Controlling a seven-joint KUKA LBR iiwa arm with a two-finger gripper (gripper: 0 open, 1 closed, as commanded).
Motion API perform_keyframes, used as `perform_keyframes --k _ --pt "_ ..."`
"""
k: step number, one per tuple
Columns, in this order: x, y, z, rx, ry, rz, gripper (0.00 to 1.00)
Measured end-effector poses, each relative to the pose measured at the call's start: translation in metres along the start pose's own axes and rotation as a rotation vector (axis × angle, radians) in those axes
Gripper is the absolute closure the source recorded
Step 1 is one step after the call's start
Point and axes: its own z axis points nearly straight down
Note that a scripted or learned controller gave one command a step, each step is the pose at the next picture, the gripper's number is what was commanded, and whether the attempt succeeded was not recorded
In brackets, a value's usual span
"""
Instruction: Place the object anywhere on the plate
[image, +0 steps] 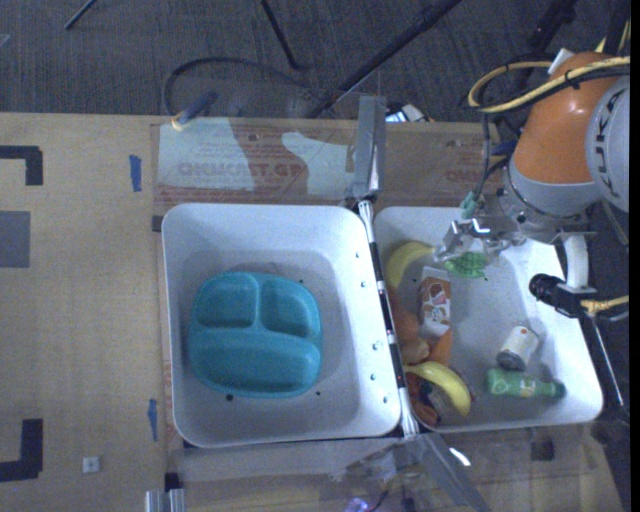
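Arm (575, 120) sits at approx 2 o'clock of the view. Big rounded orange shell up top, w/ a grey-white casing at its 3 o'clock side carrying dark "KUKA" lettering, partly cut off. Below the orange: grey ring, then silvery metal wrist hardware. Yellow and black cables loop over the orange shell at 12 o'clock; thin black wires run down its 9 o'clock side. Gripper (462, 240) at the arm's 8 o'clock end: small, metallic grey, angular parts, detail too blurred to make out.
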Motion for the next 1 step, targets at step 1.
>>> perform_keyframes --k 1 --pt "0.0827 -0.0052 0.0077 0.002 0.002 -0.217 1.0"
